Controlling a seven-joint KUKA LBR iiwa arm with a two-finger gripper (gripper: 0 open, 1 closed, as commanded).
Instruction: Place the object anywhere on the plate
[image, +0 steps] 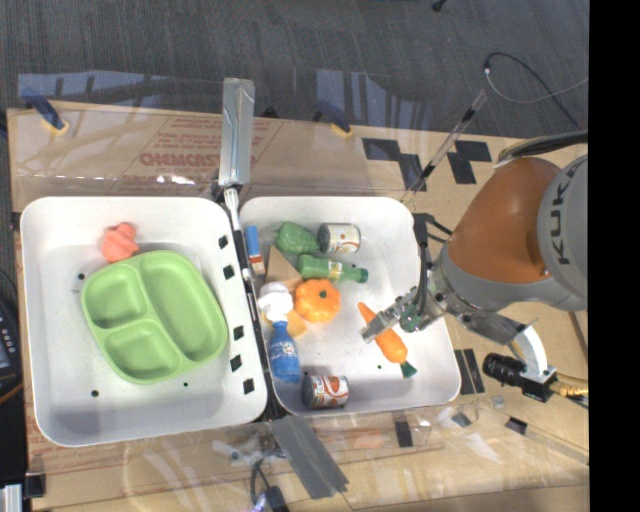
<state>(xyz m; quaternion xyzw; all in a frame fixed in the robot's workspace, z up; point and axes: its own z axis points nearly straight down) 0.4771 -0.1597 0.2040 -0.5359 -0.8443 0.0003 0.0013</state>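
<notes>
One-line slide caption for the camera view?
Gripper over the carrot in the right bin; green plate waits left.

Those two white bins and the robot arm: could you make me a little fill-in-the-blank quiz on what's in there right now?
1. The green plate has ____ compartments.
2. The plate lies in the ____ bin.
3. The pink toy lies just beyond the plate's ____ corner, not on it.
4. The gripper hovers beside the toy ____ in the right bin.

Missing words: three; left; top-left; carrot
</notes>
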